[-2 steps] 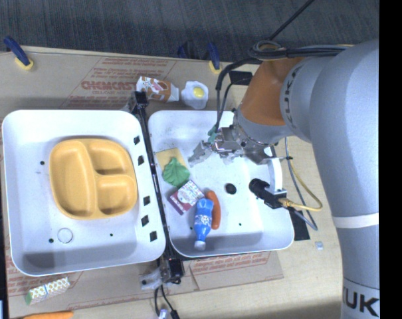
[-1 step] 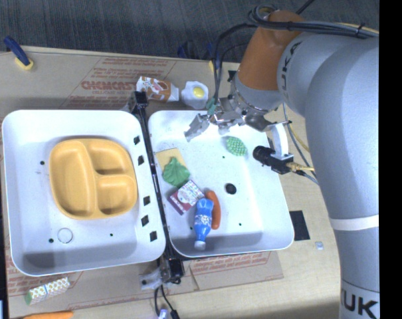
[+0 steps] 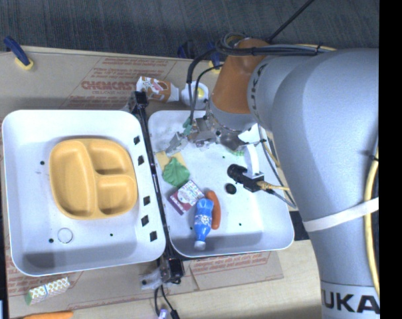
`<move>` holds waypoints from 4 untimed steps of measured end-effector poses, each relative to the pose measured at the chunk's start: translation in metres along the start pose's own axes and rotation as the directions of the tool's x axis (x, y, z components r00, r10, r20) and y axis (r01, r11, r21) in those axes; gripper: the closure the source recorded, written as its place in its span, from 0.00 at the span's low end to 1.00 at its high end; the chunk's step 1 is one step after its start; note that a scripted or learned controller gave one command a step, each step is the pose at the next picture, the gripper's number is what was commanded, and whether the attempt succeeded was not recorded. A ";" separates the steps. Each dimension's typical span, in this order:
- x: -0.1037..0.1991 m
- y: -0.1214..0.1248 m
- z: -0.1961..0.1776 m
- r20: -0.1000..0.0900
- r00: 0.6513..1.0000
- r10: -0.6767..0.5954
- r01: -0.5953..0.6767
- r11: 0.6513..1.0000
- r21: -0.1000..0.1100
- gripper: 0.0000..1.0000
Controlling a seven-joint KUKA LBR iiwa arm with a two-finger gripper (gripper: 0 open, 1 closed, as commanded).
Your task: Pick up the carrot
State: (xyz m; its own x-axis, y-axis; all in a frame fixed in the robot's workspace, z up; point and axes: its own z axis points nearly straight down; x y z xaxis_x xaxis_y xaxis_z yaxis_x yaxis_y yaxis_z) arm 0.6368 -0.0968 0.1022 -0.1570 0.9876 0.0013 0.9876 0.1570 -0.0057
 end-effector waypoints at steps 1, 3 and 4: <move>0.048 0.028 -0.091 0.002 0.993 -0.114 0.114 0.993 -0.005 0.00; 0.078 0.032 -0.090 0.004 0.918 -0.397 0.397 0.918 -0.004 0.00; 0.089 0.034 -0.090 0.003 0.890 -0.455 0.455 0.890 -0.003 0.00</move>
State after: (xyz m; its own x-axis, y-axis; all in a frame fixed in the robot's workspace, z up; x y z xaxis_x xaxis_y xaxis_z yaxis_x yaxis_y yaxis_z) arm 0.6566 -0.0032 0.1920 -0.5892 0.8080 0.0004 0.8080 0.5892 -0.0012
